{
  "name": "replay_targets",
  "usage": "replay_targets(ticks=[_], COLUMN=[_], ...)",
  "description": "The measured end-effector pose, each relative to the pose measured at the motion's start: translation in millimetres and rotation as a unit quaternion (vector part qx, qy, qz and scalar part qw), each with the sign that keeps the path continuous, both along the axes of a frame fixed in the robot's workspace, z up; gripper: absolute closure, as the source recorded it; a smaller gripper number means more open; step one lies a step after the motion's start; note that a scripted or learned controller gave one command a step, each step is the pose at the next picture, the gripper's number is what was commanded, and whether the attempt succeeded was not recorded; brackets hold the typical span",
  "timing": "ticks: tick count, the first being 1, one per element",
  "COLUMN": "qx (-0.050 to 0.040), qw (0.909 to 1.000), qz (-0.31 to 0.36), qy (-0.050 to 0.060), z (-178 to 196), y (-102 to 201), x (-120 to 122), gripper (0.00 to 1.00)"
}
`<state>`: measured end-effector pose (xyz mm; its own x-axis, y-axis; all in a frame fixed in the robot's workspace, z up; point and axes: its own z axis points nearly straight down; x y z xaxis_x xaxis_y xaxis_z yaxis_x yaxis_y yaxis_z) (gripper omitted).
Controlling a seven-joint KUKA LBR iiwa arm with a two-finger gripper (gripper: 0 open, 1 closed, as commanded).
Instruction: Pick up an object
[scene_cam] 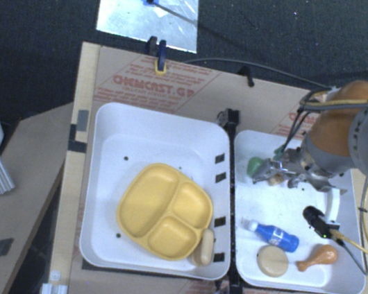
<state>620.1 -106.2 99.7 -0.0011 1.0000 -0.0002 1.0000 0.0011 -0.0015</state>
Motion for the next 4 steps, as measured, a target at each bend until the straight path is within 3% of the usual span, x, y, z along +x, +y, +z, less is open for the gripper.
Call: replay_targets(ticks=[1, 2, 4], qx=[0.0000, 0.0000, -0.0004], qw=[1.0000, 1.0000, 1.0000], qz=[0.000, 0.000, 0.002], qy=[-0.001, -0.002, -0.005], z=[-15, -4, 111], y=[0, 0, 10], x=[1, 2, 3], gripper=[0.00, 1.00, 1.00])
